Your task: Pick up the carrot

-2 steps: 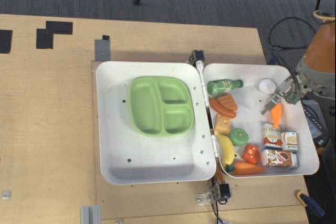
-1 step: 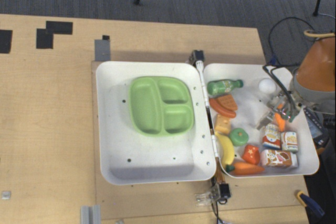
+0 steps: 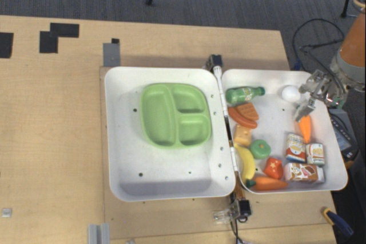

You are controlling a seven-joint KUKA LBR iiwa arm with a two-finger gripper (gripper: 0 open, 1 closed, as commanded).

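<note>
The orange carrot (image 3: 306,128) lies upright in the view at the right side of the right bin (image 3: 274,80), just above two small cartons. My gripper (image 3: 305,99) hangs over the bin's upper right part, directly above the carrot's top end. Its two fingers stand apart, and the lower fingertip (image 3: 301,111) is at or very near the carrot's tip. Nothing shows between the fingers. The gripper is open.
The right bin also holds a green bottle (image 3: 244,93), a white egg (image 3: 290,92), a banana (image 3: 247,162), a tomato (image 3: 273,167), a second orange vegetable (image 3: 269,183) and small cartons (image 3: 303,160). A green divided plate (image 3: 175,115) sits in the left bin (image 3: 123,140).
</note>
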